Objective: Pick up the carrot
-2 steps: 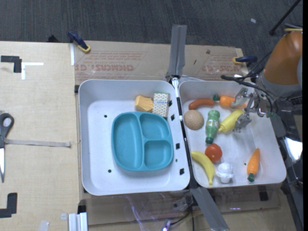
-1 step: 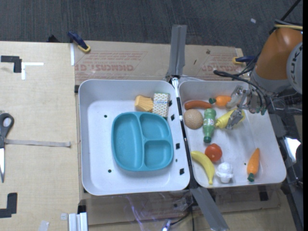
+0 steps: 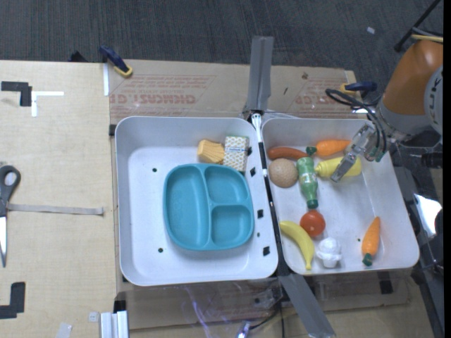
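The carrot [image 3: 371,238], orange with a green stem end, lies on its own by the right wall of the right bin [image 3: 384,196], near the front corner. My gripper [image 3: 348,165] hangs over the back of that bin, right above a yellow item [image 3: 331,167] and beside an orange item [image 3: 332,147]. It is well behind the carrot, with bare bin floor in between. Nothing can be made out in its grasp.
The right bin also holds a red sausage-like item [image 3: 285,152], a brown round item [image 3: 282,172], a green bottle [image 3: 307,180], a tomato [image 3: 312,222], a banana [image 3: 299,240] and a white lump [image 3: 328,252]. The left bin [image 3: 134,210] holds a blue divided plate [image 3: 209,206] and two small food items [image 3: 224,151].
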Robot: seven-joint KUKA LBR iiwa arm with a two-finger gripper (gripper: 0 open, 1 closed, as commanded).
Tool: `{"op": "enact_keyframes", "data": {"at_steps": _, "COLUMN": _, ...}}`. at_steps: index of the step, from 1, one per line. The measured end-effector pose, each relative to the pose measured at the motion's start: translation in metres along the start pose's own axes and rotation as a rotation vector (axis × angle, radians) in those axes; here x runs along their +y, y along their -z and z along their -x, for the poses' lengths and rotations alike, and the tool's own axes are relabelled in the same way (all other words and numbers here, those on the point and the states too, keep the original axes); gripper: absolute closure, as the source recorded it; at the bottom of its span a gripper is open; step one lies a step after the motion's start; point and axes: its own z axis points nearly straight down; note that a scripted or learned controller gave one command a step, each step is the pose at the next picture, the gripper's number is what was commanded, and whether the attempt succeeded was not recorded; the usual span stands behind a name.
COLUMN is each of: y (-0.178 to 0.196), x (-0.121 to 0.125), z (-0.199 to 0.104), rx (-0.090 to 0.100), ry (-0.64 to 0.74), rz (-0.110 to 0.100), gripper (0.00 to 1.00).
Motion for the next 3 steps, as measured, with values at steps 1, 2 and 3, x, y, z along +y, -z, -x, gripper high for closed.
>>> {"op": "enact_keyframes", "data": {"at_steps": 1, "y": 0.054, "x": -0.059, "z": -0.064, "rx": -0.017, "ry": -0.042, "rz": 0.008, "gripper": 0.00}}
{"op": "enact_keyframes", "data": {"at_steps": 2, "y": 0.001, "x": -0.101, "z": -0.109, "rx": -0.019, "ry": 0.276, "rz": 0.006, "gripper": 0.00}}
{"op": "enact_keyframes", "data": {"at_steps": 3, "y": 0.012, "x": -0.100, "z": -0.107, "rx": -0.025, "ry": 0.276, "rz": 0.007, "gripper": 1.00}}
